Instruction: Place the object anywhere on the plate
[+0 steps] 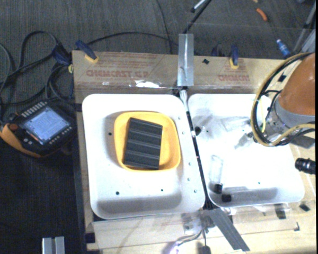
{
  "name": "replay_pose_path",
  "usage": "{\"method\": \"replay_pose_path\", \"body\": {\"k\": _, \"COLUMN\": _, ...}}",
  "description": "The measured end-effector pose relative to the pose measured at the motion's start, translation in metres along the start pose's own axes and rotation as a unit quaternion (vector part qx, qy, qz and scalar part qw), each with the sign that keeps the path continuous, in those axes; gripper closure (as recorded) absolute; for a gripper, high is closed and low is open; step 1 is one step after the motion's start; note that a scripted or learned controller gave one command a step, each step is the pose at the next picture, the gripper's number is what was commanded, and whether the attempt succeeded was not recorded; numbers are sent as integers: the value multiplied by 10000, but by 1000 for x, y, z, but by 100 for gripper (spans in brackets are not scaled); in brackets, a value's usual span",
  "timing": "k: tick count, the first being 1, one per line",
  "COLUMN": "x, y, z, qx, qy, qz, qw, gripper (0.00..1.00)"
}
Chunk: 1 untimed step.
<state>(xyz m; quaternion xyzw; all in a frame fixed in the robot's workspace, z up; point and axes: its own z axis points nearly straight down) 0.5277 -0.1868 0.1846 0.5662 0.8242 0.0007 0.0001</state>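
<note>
The dark ribbed block (143, 142) is lying flat on the yellow plate (119, 128), which is sitting in the middle of the left bin (95, 157). Judged from how things are lying, the placing looks done, with the block resting well inside the plate's rim.

The arm (297, 97) is hanging over the right bin (265, 168) at about 3 o'clock from the plate. Its tool is hiding beneath the wrist and cable loops, so I cannot tell how far open it is or whether it is holding anything.

What could go wrong from here is mostly a matter of disturbance. If the arm were sweeping toward 9 o'clock at low height, it could be nudging the block toward the plate's raised edge, or shifting the plate itself on the bin's smooth floor. The yellow cables (265, 120) looping around the wrist could be snagging on the divider between the bins.

The block is looking rigid, matte and near-black, rectangular, with grooves running across its top. The plate is looking like glossy plastic, a rounded square with a shallow lip. Both bins are smooth white plastic with rounded corners, standing side by side on the pale wooden table (127, 73). A small clear item (216, 168) is lying in the right bin, too faint to identify.
</note>
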Motion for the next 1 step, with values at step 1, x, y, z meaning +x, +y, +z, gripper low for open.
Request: {"method": "replay_pose_path", "body": {"k": 1, "x": 0, "y": 0, "z": 0, "qx": 0, "qy": 0, "qz": -1, "qw": 10000, "gripper": 0}}
